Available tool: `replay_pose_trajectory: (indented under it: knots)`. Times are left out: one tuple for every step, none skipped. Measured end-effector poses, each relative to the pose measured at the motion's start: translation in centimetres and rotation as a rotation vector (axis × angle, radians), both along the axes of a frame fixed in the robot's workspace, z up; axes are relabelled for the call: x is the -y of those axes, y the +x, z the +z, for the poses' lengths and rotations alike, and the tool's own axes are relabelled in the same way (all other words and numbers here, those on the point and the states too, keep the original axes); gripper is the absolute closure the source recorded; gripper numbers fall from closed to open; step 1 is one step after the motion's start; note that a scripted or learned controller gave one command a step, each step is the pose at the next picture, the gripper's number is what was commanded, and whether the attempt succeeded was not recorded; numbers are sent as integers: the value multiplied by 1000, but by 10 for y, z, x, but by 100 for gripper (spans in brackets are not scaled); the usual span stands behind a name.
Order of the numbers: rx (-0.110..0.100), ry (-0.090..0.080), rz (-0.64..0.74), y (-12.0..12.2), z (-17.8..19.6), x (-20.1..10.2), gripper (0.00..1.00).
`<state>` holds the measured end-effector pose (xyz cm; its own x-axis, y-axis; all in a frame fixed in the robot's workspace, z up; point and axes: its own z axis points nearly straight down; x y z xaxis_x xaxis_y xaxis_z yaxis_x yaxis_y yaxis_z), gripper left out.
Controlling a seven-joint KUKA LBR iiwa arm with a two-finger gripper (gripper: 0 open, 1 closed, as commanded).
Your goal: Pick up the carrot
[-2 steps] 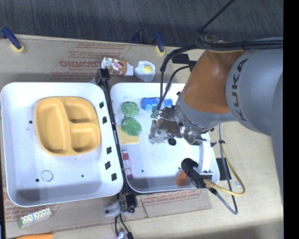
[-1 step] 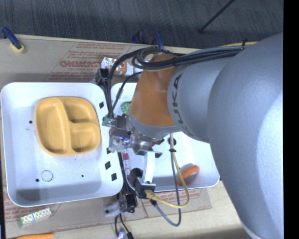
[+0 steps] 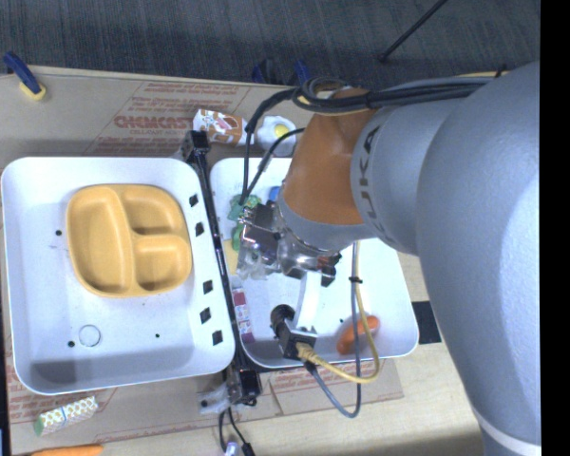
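Landmark: the shallow white plastic bin on the right side (image 3: 399,297) of the cardboard-covered tabletop (image 3: 123,103); all places below are given from this bin.
Carrot: a small orange carrot (image 3: 359,331) lies on the floor of this bin, near its lower right corner, partly crossed by a yellow cable (image 3: 347,373).
Carrot state: it rests on the bin floor and nothing grips it, as far as I can see.
Arm: the large grey arm with the orange band (image 3: 337,174) covers most of this bin from above.
Claw: the metal claw (image 3: 258,245) is low at the left wall of this bin, well apart from the carrot.
Claw state: I cannot tell how it stands, because the wrist and cables hide that part.
Other things in the bin: some small green and yellow pieces near the left wall, too hidden to name.
Neighbour bin: the second white bin (image 3: 28,255), left of the landmark bin, carries a yellow plastic tray with three compartments (image 3: 128,238).
Done: in my judgement, the arm is over the correct bin, no more.
Left: the claw must go toward the lower right corner, come down on the carrot, close on it and lift it.
Progress: early; the pick is not yet made.
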<state>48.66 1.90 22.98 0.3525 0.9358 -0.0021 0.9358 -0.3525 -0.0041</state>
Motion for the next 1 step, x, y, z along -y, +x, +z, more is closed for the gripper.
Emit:
replay_pose_trajectory:
  knots:
    - [1, 1, 132, 0, 34, 81, 100]
